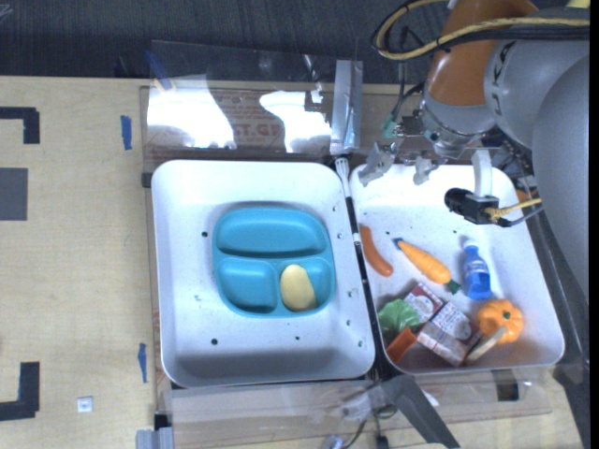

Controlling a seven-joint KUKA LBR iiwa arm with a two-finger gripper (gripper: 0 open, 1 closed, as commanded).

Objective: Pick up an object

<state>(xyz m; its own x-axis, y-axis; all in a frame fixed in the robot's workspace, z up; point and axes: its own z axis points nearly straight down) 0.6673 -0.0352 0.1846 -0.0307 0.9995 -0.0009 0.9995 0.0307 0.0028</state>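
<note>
My gripper (398, 168) hangs over the far left corner of the right bin (547, 344), with its two fingers (373, 168) spread apart and nothing between them. Below it in that bin lie an orange-red sausage (377, 252), a carrot (424, 263), a small blue bottle (476, 272) and an orange pumpkin (500, 320). A green vegetable (397, 314) and several red-and-white packets (442, 325) crowd the near end. In the left bin (178, 344) a blue divided tray (267, 246) holds a yellow lemon-like fruit (298, 287) in its lower right compartment.
A clear plastic wall (243, 110) stands behind the left bin. A ridge (354, 241) divides the two bins. A black fitting with a yellow cable (477, 204) sticks out from the wrist over the right bin. The grey arm (552, 92) covers the upper right.
</note>
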